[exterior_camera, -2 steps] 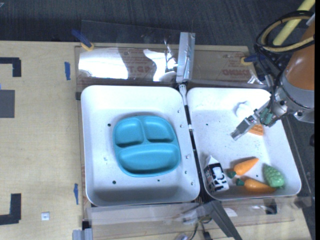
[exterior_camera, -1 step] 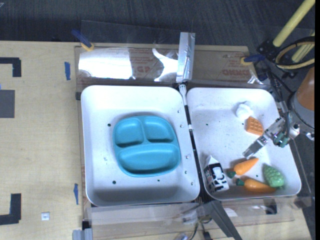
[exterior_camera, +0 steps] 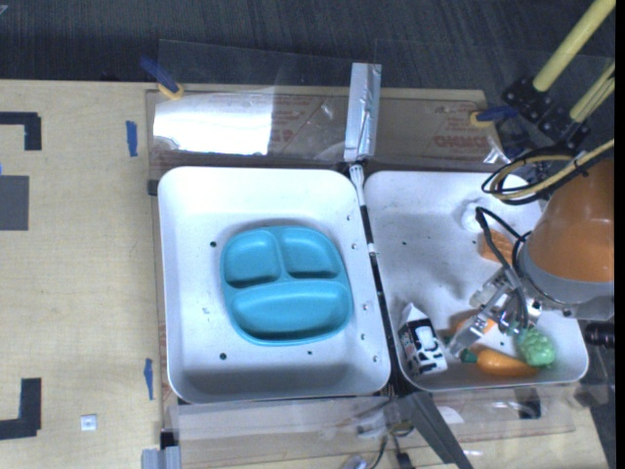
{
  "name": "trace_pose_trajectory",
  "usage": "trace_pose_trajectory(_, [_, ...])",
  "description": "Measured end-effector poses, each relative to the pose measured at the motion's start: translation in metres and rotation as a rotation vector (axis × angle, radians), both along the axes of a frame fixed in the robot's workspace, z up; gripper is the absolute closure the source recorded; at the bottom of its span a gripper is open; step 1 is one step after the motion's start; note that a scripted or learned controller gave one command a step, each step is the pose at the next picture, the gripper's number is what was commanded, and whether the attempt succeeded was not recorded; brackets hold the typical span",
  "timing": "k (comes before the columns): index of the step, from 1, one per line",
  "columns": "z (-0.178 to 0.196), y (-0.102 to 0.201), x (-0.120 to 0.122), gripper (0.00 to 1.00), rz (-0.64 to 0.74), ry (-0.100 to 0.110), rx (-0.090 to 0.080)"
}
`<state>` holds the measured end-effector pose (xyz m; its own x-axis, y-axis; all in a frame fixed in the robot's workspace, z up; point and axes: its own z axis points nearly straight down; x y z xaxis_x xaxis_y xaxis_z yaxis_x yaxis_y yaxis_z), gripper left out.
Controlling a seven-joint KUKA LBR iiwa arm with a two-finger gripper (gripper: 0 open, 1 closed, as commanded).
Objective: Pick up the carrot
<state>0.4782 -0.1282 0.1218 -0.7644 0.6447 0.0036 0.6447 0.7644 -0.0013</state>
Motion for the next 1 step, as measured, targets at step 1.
trace_pose_trajectory(1, [-0.0345, -0.0381, 0.0029, 0.00, -0.526, -0.007, 0.000])
